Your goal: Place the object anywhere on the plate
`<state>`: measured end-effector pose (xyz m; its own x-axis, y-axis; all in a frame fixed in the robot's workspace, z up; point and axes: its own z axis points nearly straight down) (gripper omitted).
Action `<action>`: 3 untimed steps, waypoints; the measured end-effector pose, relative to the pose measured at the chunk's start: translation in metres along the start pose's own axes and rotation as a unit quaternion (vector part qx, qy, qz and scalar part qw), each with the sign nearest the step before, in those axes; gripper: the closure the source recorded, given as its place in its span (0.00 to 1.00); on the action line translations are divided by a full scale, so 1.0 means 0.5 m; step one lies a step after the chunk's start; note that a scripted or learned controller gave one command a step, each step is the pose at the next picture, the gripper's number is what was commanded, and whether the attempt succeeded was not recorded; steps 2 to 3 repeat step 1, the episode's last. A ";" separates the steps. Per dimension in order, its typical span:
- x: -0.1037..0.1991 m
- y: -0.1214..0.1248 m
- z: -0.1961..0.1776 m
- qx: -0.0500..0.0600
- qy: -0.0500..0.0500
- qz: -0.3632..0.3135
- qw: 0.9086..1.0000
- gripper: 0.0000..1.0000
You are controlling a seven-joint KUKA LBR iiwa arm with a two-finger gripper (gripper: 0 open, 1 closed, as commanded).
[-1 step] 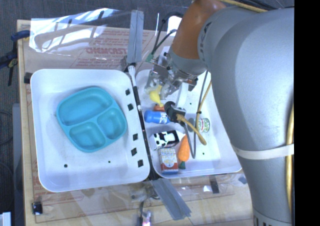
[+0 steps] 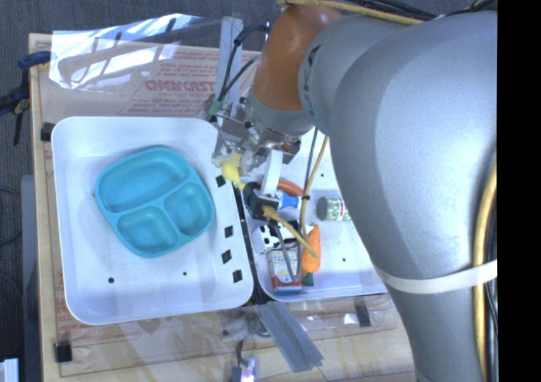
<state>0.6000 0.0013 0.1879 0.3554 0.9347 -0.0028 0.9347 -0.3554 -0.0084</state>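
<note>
Hovering over the bin divider, jaws (image 2: 232,160) seemingly clamped on a yellow object (image 2: 230,172); plate (image 2: 155,200) bare, carry and release remaining.

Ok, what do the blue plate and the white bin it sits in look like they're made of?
The blue plate looks like moulded plastic with a smooth, matte finish: uniform turquoise colour, with rounded ridges dividing three compartments. The left bin looks like thin formed plastic, white and slightly glossy, with soft rounded corners and a curled rim. Neither can be confirmed from appearance alone.
</note>
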 end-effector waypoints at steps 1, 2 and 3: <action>0.000 0.000 0.000 0.000 0.000 0.000 1.000 0.00; 0.000 0.000 0.000 0.000 0.000 0.000 1.000 0.00; 0.000 0.000 0.000 0.000 0.000 0.000 1.000 0.00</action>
